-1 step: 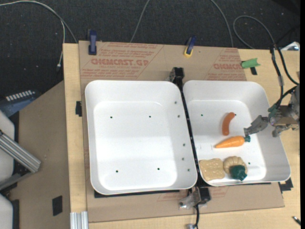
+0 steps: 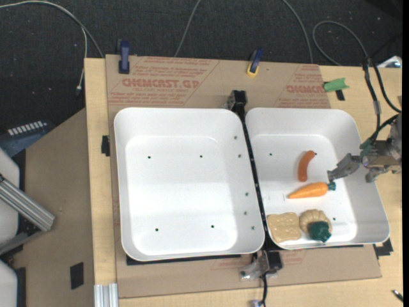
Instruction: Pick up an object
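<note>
The right bin (image 2: pixel 358 139) holds several toy foods. An orange-red sausage (image 2: pixel 307 164) lies near its middle, and just below it an orange carrot (image 2: pixel 309 190) lies with its green top pointing right. At the front sit a slice of bread (image 2: pixel 284 226) and a round tan piece with a dark green lump (image 2: pixel 317 224). My gripper (image 2: pixel 337 171) reaches in from the right edge, low over the bin. Its tip is just above and right of the carrot's green top and right of the sausage. Nothing visibly hangs from it.
The left bin (image 2: pixel 128 171) stands beside the right one, with a black divider clip (image 2: pixel 238 99) between them at the back. Both rest on a cardboard sheet (image 2: pixel 192 75) held by blue, yellow and green clamps. Cables run along the right edge.
</note>
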Tool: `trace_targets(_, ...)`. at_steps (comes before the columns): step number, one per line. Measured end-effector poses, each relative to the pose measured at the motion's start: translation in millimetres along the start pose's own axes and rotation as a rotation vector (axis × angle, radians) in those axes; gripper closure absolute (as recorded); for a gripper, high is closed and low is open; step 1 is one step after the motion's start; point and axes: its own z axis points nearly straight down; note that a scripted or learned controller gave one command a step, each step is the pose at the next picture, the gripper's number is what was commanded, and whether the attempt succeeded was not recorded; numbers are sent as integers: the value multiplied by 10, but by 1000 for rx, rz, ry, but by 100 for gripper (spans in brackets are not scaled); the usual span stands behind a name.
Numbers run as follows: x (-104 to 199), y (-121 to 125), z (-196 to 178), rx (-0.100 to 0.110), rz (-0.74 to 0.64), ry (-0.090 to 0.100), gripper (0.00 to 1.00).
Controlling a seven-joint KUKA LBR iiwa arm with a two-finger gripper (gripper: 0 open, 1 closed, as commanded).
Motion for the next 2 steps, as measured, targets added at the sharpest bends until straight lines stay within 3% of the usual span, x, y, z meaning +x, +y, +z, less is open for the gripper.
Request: trace_targets(2,136,-59,998,4,-1,2,0)
